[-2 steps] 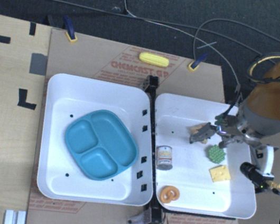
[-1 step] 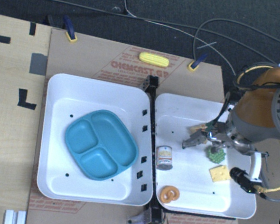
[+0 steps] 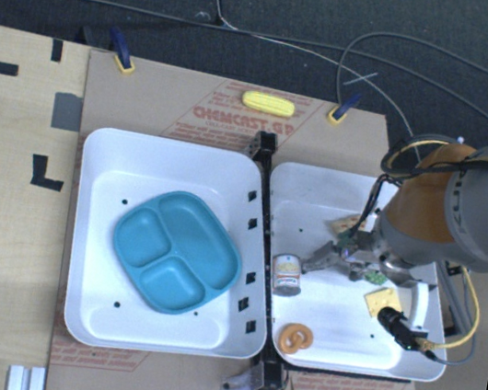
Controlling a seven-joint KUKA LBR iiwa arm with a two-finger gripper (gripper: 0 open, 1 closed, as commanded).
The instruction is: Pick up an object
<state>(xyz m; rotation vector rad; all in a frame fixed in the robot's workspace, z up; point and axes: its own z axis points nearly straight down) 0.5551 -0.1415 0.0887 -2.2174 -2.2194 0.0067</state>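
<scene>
Seen from above at a slant, two shallow white bins side by side on a sheet of printed cardboard (image 3: 229, 121). In the left bin (image 3: 100, 164), a blue three-compartment plate (image 3: 176, 250), lying flat near the middle. In the right bin (image 3: 320, 189), a small silver can (image 3: 286, 274) close against the dividing wall, a brown pretzel-shaped ring (image 3: 295, 339) near the front edge, and a yellow block (image 3: 381, 301) further right, well apart from the can. Reaching in from the right, the grey arm (image 3: 424, 207) with its orange band. Gripper (image 3: 318, 261) low over the right bin, pointing toward the can and just beside it. Impossible to tell whether clenched or released. Beyond the bins, on the cardboard, a yellow corn-cob-shaped toy (image 3: 268, 103), with a blue clamp (image 3: 119, 54) at the far left corner.
</scene>
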